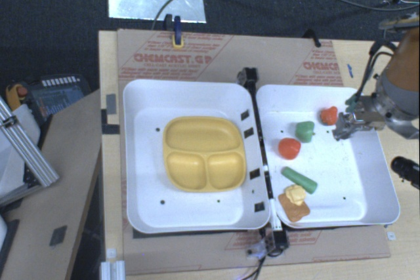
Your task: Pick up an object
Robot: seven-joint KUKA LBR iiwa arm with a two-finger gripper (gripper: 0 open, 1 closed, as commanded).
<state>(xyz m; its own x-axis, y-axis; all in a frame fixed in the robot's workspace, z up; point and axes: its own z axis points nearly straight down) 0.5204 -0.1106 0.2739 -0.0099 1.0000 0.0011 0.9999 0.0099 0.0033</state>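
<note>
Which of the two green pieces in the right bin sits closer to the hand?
The chunky green piece beside the hand; the long green one lies lower.

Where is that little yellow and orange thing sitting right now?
The yellow and orange toy lies in the right bin, in its near-left corner, just below the long green piece.
</note>
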